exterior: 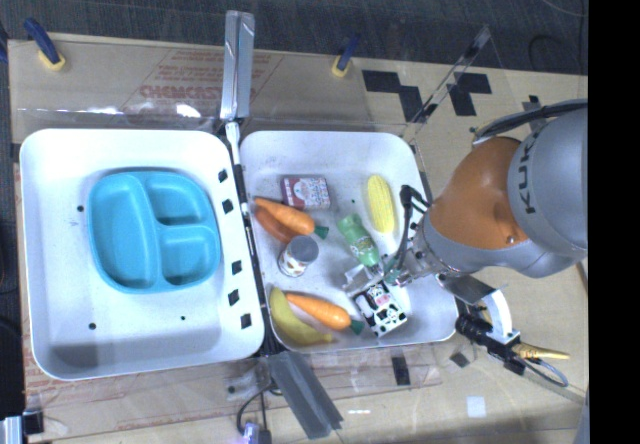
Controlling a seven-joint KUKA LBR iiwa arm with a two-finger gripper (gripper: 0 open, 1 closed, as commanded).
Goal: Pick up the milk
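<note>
The milk (386, 311) is a small white carton with black cow patches. It lies in the right bin (335, 144) near its front right corner, beside a carrot. My gripper (377, 279) reaches in from the right and sits low in the bin, right at the carton's far edge. The gripper's tip partly covers the carton's top edge. The grey arm with its orange band (470, 207) hangs over the bin's right wall.
The right bin also holds a dark red box (305, 192), a corn cob (380, 204), a green bottle (357, 237), a can (298, 254), two carrots (283, 218) and a banana (290, 324). A blue divided tray (155, 229) lies in the left bin (50, 262).
</note>
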